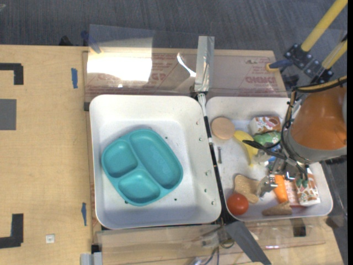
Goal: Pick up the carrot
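The arm is cut off by the right edge and hides part of the right bin. The gripper covers the top of the carrot. Its fingers are too blurry to make out.

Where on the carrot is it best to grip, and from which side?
Probably across the middle of the carrot, coming from straight above. It lies flat and short in the right bin, crowded by the package and bread slice, so the sides look blocked.

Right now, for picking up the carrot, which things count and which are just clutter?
In play:
carrot, right bin
gripper, down beside the carrot

Lying about:
teal divided plate, left bin
tomato
banana
round tan disc
cracker
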You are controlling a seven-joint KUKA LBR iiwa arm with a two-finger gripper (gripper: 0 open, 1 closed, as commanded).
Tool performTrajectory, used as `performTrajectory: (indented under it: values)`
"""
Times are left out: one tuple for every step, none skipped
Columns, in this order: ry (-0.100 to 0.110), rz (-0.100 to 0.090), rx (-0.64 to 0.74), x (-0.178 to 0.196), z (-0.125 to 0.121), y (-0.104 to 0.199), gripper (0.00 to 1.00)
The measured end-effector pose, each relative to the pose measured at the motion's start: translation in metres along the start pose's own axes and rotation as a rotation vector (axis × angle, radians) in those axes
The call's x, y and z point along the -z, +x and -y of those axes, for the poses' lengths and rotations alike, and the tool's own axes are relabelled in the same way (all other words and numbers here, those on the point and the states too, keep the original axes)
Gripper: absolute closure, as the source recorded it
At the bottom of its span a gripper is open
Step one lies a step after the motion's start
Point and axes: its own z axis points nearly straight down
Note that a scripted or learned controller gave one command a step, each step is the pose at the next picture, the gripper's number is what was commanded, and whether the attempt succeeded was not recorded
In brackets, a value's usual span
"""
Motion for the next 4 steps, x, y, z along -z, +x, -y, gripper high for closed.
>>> performTrajectory:
  values:
    - [0.001,0.009,0.002,0.012,-0.001,-0.003,1.00]
    - [-0.003,-0.005,-0.087,0.109,-0.056,0.037,1.00]
    - [-0.001,0.003,0.034,0.000,-0.019,0.031,1.00]
    - [-0.005,-0.001,-0.051,0.123,-0.088,0.011,1.00]
